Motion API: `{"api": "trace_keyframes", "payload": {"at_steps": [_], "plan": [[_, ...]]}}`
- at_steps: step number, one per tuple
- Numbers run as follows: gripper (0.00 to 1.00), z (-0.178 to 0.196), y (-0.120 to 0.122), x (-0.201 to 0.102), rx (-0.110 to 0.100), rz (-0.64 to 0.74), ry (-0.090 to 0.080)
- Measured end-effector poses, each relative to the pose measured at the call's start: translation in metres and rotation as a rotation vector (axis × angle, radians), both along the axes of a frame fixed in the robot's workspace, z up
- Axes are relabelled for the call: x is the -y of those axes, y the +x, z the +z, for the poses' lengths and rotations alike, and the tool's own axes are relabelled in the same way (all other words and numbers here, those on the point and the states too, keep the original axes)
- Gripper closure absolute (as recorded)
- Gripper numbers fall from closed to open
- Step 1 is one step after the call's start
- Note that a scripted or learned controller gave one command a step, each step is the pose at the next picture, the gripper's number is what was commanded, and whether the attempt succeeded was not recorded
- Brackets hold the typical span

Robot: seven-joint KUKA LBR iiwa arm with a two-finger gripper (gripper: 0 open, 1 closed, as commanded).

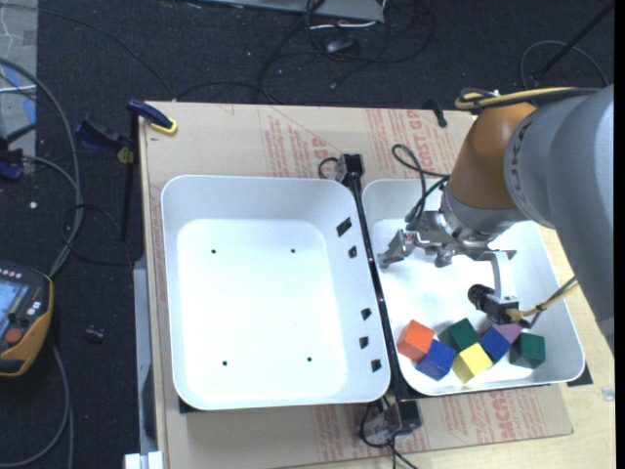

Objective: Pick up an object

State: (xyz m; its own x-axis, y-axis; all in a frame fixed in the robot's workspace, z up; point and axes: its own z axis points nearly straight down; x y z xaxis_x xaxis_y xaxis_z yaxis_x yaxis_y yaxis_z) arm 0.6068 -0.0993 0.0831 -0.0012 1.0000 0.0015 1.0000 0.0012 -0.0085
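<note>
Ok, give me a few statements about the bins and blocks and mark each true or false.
1. The blocks sit in the right bin. True.
2. The orange block lies in the left bin. False: it is in the right bin, near its front left corner.
3. The yellow block touches the blue block. True.
4. The hand grips the purple block. False: that block lies in the bin, apart from the hand.

White bins (176, 262) hold orange (417, 339), blue (438, 358), yellow (473, 361), purple (506, 337) and green blocks (530, 349).
</note>
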Motion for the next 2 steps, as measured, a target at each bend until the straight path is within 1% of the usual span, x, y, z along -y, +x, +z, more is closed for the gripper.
{"api": "trace_keyframes", "payload": {"at_steps": [1,2], "plan": [[0.00,0.005,-0.004,0.017,0.008,-0.002,-0.001],[0.00,0.005,0.039,0.035,0.009,-0.001,-0.002]]}}
